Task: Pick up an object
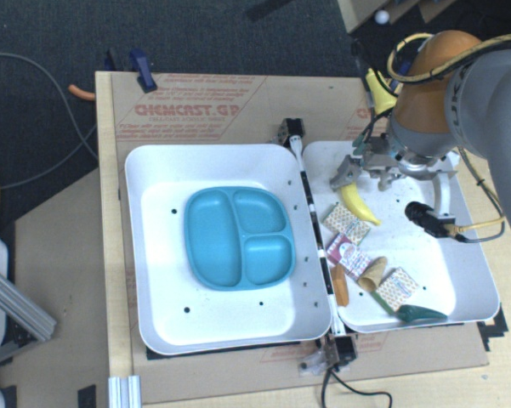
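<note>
gripper: the grey two-finger gripper (370, 170) is parked low over the right white bin (472, 270); finger state can't be told
target: the small yellow plastic banana (358, 204) is lying just below it, probably picked for being closest
left bin: 1 blue divided plate (238, 236) is sitting inside

Blue plate (238, 236), yellow banana (358, 205)

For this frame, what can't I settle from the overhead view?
- End effector fingers: blurred and partly under the wrist, so whether it grips anything is unclear.
- Banana: top end hidden by the end effector; contact unclear.
- Patterned packets: print too small to read.
- Green item: only partly seen at the right bin's front rim.
</note>
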### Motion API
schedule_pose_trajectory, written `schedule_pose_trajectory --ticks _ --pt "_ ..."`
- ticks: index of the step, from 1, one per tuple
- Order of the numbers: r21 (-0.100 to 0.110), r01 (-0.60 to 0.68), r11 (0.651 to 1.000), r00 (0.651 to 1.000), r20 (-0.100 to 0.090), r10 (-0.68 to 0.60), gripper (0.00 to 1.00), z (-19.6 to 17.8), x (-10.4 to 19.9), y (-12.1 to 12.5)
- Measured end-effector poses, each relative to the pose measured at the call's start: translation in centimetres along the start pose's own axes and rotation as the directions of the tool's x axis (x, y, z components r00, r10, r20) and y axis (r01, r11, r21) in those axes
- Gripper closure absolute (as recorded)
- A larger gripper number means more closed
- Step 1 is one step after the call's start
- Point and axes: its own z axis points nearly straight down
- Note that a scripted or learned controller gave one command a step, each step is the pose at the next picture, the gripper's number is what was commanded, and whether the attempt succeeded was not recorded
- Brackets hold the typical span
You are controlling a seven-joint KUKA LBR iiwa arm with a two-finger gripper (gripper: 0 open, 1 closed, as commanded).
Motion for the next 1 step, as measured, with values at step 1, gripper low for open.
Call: schedule_pose_trajectory --ticks 1 --pt "0.002 0.002 1.000 1.000 0.000 -0.002 0.00 3.46 -0.01 1.92"
